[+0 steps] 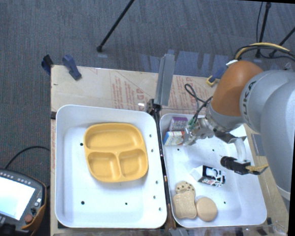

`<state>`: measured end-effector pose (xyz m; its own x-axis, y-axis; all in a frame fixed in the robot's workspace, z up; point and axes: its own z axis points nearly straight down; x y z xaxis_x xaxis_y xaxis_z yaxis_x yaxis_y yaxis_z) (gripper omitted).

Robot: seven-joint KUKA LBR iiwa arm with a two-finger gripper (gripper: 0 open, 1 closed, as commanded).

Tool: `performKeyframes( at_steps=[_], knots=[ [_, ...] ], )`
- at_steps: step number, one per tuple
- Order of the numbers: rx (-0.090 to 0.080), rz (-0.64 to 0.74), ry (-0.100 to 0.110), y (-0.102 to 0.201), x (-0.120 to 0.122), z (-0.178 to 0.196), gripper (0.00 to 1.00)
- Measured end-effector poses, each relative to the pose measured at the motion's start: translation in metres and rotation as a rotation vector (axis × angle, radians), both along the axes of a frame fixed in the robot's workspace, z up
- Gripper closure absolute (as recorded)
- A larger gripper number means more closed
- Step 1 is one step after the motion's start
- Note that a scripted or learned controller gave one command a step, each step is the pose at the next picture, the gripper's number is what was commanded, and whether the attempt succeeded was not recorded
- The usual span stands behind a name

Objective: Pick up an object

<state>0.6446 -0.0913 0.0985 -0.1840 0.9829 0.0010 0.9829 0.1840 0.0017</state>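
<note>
In the bin on the view's right (242, 201), at its far corner next to the other bin, the gripper (191, 135) sits low against two small boxes. A purple-topped box (178, 123) is close to the back rim, and a white-and-blue box (172, 138) lies just in front of it. These are the nearest things to pick. Whether the gripper is closed on either can't be told; the tip is small and crowded w/ cables. The box labels are too small to read. The grey arm (277, 120) shows part of the word KUKA in dark print beside its orange band (236, 86). The bench board (114, 87) has red print, not legible. Mid-bin lies a b&w packet (213, 176), apart from the boxes. At the near corner by the other bin are a spotted brown biscuit (184, 187), a tan slab (184, 206) touching it and a round tan piece (207, 210). The bin floor is bare toward the view's right rim. The other bin (105, 206) holds a yellow 3-section plate (116, 151) toward the back, w/ bare floor on its near side.
</note>
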Motion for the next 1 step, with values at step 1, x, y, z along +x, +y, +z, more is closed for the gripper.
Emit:
performKeyframes(
  at_steps=[1],
  knots=[
    [0.000,0.000,0.001,0.0000,-0.0002,-0.0004,0.00]
  ],
)
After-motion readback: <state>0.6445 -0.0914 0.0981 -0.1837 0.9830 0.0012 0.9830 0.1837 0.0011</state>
